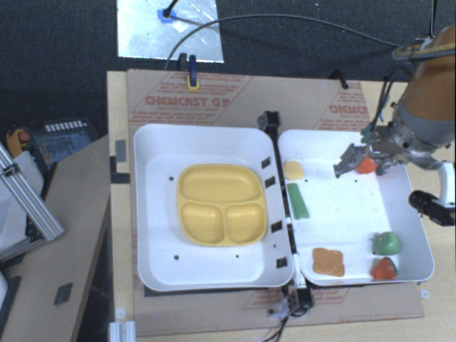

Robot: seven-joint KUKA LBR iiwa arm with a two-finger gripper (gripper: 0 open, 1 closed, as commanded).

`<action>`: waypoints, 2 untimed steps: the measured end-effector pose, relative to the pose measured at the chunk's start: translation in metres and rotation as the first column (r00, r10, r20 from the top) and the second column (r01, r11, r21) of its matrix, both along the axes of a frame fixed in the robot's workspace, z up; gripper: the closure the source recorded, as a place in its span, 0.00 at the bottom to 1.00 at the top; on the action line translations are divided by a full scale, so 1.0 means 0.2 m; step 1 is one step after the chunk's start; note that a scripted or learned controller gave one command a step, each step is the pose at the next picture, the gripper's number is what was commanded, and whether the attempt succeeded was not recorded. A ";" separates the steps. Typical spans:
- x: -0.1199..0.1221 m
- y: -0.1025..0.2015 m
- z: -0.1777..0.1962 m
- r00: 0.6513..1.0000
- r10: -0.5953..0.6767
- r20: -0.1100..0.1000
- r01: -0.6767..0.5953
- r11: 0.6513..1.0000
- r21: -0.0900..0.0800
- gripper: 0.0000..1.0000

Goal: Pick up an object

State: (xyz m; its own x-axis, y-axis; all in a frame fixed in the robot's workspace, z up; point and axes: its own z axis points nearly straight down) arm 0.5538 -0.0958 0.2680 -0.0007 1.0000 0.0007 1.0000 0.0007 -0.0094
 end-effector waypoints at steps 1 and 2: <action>0.01 0.00 0.03 1.000 0.002 0.011 -0.002 1.000 -0.001 0.00; 0.04 -0.04 -0.23 1.000 0.000 0.008 0.000 1.000 -0.001 0.00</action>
